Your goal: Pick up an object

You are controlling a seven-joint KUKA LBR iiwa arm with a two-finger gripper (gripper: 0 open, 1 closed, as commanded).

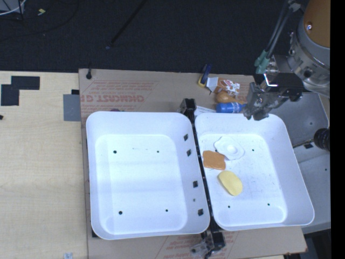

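- Right bin, near half: I log one yellow oval piece, lying flat on the floor toward the divider side. It sits free of the walls, so it looks to me the easiest candidate for a pick from above.
- Right bin, middle: an orange-brown flat slab, just beside the yellow piece and close to the inner wall; that wall may crowd a finger on one side.
- Right bin, farther in: a white fried-egg-shaped piece, touching or slightly overlapping the slab's far edge. White on white, low profile; I judge it the hardest to grip.
- Left bin: entered as the likely drop side.
- Beyond the bins' far rim, on the cardboard: a small pile of spare items, including something blue and something red-and-white, outside the work area.
- Gripper: hangs over the right bin's far corner, above the rim, well apart from all three pieces. Nothing is visible between its fingers; whether they are spread or pressed together I cannot tell.
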